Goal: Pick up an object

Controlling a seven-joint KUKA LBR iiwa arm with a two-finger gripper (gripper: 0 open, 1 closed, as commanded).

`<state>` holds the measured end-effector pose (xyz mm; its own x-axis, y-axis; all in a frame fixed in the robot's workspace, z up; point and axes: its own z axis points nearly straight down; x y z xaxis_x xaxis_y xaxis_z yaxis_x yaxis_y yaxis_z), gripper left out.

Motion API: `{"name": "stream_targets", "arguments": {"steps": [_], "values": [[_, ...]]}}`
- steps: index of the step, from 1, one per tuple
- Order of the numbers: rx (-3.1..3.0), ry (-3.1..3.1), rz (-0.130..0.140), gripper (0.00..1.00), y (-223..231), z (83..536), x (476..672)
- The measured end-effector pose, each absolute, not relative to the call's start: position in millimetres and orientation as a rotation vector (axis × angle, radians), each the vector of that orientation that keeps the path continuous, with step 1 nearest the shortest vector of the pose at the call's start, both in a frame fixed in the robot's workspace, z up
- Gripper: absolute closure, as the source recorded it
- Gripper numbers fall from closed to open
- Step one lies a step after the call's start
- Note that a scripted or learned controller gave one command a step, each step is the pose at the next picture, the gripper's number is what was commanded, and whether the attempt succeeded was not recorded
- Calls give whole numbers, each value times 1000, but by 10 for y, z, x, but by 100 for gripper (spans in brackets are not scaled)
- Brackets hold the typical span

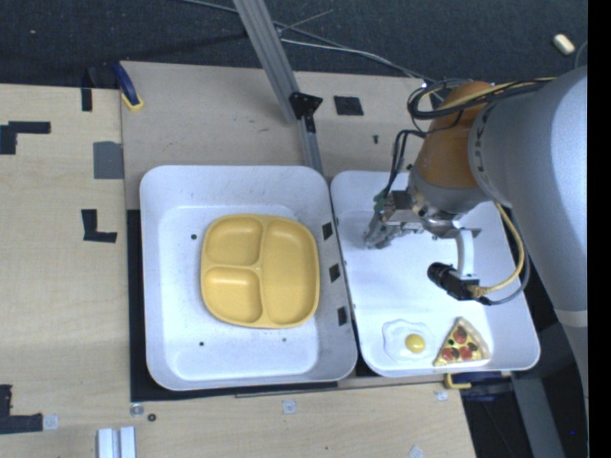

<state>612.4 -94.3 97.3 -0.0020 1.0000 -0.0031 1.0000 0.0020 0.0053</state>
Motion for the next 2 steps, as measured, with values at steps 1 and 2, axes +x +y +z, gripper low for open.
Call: {"name": "stream_targets", "arguments": {"steps": [1,2], "values": [[2219,2220,3,100,-1011,1577,6120],[2220,2221,2,100,-1035,2044,6045]]}}
